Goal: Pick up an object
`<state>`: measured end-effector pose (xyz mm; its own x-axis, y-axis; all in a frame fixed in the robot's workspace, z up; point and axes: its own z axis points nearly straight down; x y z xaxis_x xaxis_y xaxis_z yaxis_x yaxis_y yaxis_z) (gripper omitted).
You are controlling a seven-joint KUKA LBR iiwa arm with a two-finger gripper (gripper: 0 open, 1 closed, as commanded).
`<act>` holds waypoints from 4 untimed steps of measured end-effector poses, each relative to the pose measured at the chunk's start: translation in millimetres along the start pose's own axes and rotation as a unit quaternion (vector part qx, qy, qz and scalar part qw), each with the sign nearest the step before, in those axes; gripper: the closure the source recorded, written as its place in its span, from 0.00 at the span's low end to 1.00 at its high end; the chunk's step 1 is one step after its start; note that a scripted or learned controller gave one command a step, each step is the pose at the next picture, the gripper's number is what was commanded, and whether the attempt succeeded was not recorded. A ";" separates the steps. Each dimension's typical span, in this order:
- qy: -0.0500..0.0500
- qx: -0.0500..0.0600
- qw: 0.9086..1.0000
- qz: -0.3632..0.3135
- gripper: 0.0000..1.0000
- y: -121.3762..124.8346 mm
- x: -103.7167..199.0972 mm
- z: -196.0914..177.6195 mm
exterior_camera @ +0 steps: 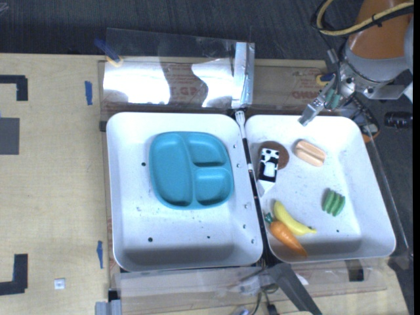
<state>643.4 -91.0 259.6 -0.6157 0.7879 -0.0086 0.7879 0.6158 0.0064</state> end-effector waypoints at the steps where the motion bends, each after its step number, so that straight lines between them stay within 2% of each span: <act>1: 0.004 0.005 0.990 0.142 1.00 6.7 6.4 39.2; 2: 0.001 0.002 0.969 0.246 1.00 17.5 -17.0 5.2; 3: 0.004 0.004 0.989 0.147 1.00 -36.6 57.3 53.5; 4: 0.004 0.002 0.987 0.159 1.00 70.7 62.8 34.5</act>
<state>660.7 1.9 225.0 -0.3380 0.9411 0.0005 0.9411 0.3380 0.0042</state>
